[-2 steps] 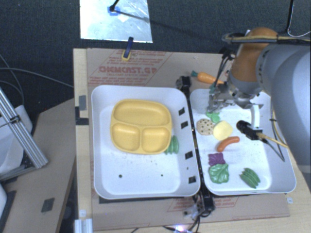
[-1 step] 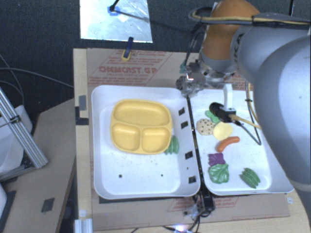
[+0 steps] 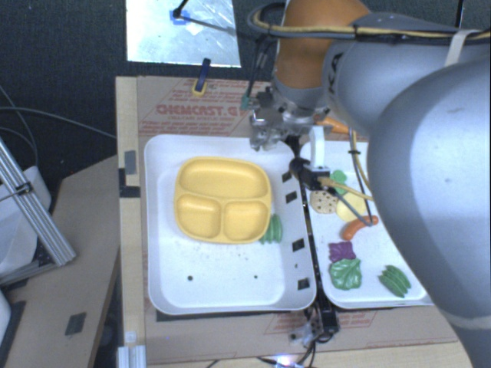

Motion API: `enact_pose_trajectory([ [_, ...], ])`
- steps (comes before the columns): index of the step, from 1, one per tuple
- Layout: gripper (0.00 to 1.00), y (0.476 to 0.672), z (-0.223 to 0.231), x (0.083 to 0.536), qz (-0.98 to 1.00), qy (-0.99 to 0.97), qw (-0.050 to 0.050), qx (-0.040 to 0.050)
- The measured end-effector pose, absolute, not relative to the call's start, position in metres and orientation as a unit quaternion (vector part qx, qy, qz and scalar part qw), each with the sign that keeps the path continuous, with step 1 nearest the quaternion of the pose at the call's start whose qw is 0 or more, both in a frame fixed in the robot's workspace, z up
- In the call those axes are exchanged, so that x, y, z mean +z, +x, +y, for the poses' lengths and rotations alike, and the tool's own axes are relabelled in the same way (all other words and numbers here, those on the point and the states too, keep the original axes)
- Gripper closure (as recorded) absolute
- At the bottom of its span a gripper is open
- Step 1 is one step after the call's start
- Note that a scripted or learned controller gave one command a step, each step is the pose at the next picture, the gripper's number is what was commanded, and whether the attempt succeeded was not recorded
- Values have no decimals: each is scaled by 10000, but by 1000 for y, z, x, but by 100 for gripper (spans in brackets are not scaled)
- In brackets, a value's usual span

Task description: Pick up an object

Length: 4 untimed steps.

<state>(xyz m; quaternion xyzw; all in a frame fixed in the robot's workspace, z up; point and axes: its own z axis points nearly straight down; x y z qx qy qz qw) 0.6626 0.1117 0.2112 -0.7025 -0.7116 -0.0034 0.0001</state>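
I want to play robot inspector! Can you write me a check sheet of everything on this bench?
Surface: two white bins side by side, left bin and right bin, on brown cardboard.
Job's things: yellow divided plate in the left bin, a green leafy toy touching its right edge; in the right bin a cookie, orange piece, purple piece, green leaf and green pods.
Clutter: a blue and yellow tool on the cardboard.
Pincer: pincer over the left bin's far edge; holding nothing I can see.
Cables: yellow-black cable over the arm; wires at the bench front.
Surroundings: shiny sheet, metal frame.
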Motion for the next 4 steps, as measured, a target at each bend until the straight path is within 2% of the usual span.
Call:
enact_pose_trajectory([
  [1,100,668,191,187,-7111,-7031,10,-18],
  [2,100,667,218,116,-7093,-7049,16,13],
  [3,100,618,211,88,-7068,-7073,-54,-70],
  [4,100,668,191,86,-7067,-7075,-12,-25],
])
